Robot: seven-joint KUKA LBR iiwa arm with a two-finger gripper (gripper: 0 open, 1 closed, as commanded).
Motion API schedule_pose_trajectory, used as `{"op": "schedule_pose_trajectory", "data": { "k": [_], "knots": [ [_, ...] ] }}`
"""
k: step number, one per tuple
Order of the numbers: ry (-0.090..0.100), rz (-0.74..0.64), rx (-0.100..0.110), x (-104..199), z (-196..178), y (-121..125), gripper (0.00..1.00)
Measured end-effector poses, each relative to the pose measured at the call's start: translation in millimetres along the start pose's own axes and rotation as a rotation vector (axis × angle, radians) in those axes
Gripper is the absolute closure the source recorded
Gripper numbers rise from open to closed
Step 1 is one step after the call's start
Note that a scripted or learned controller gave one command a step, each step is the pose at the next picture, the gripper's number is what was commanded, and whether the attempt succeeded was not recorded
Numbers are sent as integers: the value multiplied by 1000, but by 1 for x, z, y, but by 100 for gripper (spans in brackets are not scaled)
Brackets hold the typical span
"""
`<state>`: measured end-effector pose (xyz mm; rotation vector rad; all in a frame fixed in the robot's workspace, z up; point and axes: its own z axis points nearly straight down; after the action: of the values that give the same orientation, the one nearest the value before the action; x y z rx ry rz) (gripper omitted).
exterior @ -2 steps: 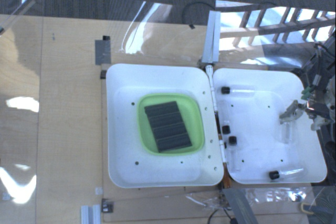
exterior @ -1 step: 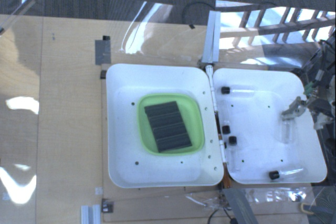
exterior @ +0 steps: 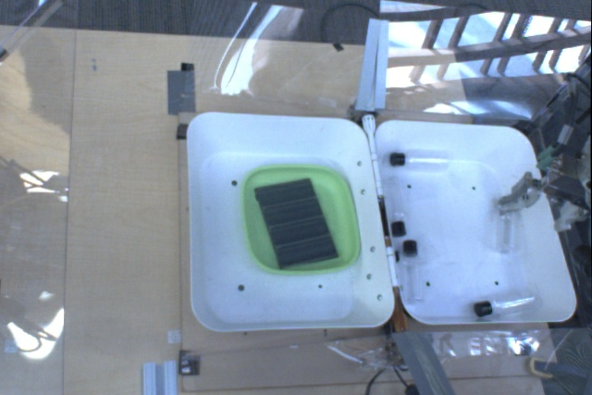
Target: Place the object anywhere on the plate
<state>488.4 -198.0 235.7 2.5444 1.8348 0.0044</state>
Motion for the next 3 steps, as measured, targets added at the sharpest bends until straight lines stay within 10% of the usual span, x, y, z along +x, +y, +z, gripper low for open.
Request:
{"op": "schedule_pose_trajectory", "data": {
  "k": [3],
  "knots": [
    [2,188,1,2,2,0,0]
  ]
}}
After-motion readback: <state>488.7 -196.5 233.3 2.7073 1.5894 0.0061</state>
